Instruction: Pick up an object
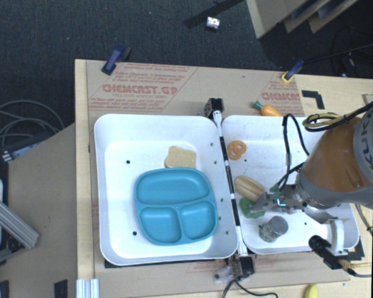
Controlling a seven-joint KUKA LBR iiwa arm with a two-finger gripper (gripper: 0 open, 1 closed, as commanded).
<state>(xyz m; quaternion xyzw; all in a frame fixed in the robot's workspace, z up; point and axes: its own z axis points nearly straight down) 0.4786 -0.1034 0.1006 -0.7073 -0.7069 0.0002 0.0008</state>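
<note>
Itemised, my right bin [333, 135] held a tan oblong roll [249, 188], an orange pretzel-shaped ring [236, 149], a flat green piece [254, 208] and a dull grey rounded lump [273, 228]. The left bin [106, 173] held a glossy blue three-compartment tray [175, 205] with a beige toast-shaped slice [180, 157] just behind it. My gripper [271, 200] sat low over the green piece beside the roll; how far it stood open, I could not tell.

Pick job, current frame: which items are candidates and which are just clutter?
Job:
gripper
green item
bread roll
grey lump
pretzel

Lying about:
blue tray
toast
carrot
banana
blue clamp
</note>
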